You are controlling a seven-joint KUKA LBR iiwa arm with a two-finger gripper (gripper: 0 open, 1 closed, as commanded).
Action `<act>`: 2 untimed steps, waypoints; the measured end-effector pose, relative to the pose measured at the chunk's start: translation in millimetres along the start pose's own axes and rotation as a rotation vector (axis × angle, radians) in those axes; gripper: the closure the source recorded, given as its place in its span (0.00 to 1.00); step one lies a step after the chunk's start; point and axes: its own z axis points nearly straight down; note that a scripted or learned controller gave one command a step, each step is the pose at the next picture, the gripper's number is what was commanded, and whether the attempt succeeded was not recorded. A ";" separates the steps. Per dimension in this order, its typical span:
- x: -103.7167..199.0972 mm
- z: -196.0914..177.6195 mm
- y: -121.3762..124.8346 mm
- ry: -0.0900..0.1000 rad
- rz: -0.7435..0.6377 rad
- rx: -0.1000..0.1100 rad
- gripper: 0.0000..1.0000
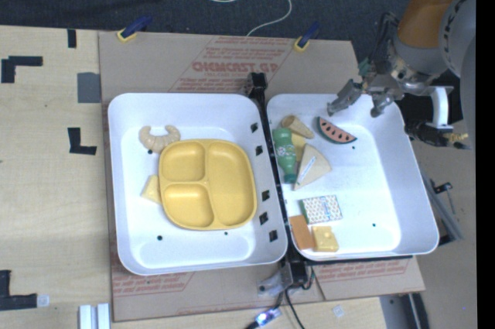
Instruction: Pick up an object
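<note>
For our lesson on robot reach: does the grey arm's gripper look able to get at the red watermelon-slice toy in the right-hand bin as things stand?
Probably yes. The two-finger gripper sits at the far rim of the right-hand white bin, close beside the red watermelon-slice toy. The slice lies apart from the other toys with bare floor around it, and nothing lies between it and the gripper.
</note>
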 end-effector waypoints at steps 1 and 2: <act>0.4 -10.2 2.7 -0.002 -0.003 -0.014 0.00; -3.9 52.8 5.4 -0.003 -0.004 -0.010 0.00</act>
